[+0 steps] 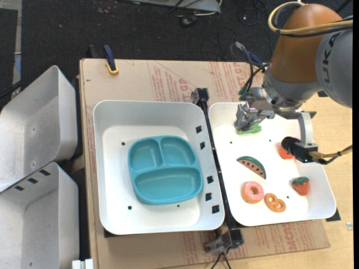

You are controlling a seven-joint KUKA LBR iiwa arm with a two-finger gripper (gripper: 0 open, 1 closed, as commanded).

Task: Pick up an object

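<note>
My gripper (pixel 247 118) is down at the far left corner of the right bin (pixel 322 209), directly over a green object (pixel 251 130). That object peeks out from under the gripper, and most of it is hidden. Closer to the front lie a watermelon slice (pixel 251 166), a pink donut (pixel 252 191), a pretzel (pixel 274 202) and a strawberry (pixel 301 185). A red piece (pixel 286 152) lies near the right side, partly covered by a black part of the arm's fittings.
The left bin (pixel 106 206) holds a teal divided plate (pixel 165 168). A black clamp rail (pixel 210 150) runs between the two bins. Two spare white bins (pixel 33 122) stand off the bench at the left. The arm's grey and orange body (pixel 305 43) hangs over the right bin's far edge.
</note>
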